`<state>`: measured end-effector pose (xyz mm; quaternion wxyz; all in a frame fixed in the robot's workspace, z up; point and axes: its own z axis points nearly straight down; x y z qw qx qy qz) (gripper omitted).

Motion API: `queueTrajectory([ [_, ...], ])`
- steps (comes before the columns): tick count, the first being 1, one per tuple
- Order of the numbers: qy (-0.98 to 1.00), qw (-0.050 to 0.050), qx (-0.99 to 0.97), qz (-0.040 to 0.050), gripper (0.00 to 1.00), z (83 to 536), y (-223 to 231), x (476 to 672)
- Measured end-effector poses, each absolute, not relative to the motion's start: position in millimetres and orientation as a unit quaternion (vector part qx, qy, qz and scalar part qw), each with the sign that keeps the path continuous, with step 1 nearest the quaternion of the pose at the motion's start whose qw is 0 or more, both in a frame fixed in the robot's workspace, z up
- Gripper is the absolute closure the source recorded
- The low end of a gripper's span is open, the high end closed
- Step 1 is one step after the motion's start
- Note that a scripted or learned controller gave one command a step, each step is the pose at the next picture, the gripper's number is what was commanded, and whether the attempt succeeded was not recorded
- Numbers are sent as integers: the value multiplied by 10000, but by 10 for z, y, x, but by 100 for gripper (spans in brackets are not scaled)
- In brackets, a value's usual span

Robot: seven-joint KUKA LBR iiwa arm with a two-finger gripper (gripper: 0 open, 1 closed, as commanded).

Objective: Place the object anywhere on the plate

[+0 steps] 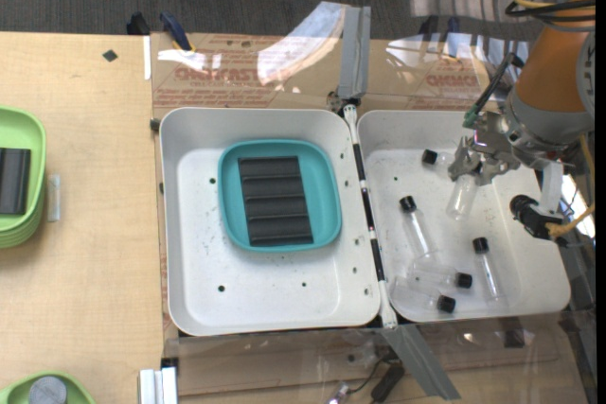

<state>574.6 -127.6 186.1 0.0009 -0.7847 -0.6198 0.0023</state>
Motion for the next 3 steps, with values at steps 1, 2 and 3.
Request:
queueTrajectory([
  [1,-6198,8,-7848,22,0,1861,-1277,5746],
  [2,-6008,6,-7994,21,0,2628,-1850,5704],
  [3,-5764,7,-8172,23,0,3395,-2099,5833],
])
